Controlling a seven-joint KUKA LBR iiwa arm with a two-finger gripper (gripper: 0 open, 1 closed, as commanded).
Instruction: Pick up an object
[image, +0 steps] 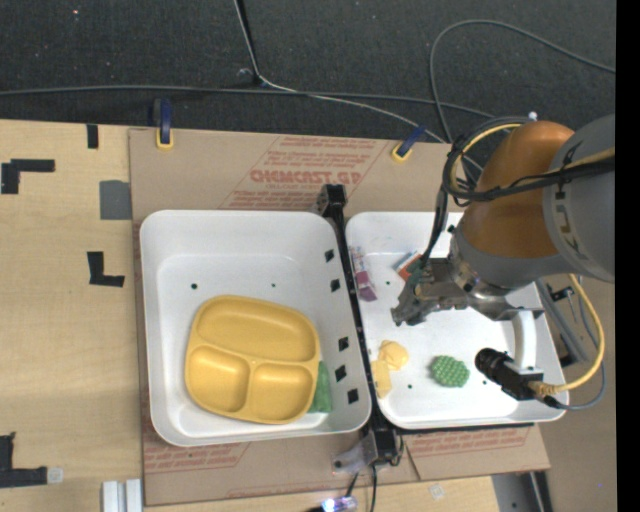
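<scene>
Nearest you, along the front of the right bin (450, 412), lie the likeliest candidates: a pale yellow piece (391, 355) close to the divider between the two bins and, just right of it, a green knobbly object (449, 371). Both rest on the bin floor, apart from each other and untouched by the arm. To their right a black cylindrical part (500, 371) with a yellow cable hangs off the arm itself, so leave that out of your count.

In the left bin (160, 300) a yellow compartment tray (254, 357) takes up the front half, with a green sliver (322, 388) wedged between its right edge and the bin wall.

Further back, the gripper (415, 303) sits over the middle of the right bin, above and behind the green object, and nothing shows between its fingers. Whether those fingers are apart or together you cannot tell from this angle; they read as one dark cluster. Beyond it, near the divider, lie a small purple item (366, 288) and a reddish-and-blue scrap (408, 263), both partly hidden.

You are in the approach step, as I judge it: no pick has been made yet. The next move calls for choosing one target, probably the green object or the yellow piece, centring the gripper over it, and coming down far enough to close on it without clipping the divider.
</scene>
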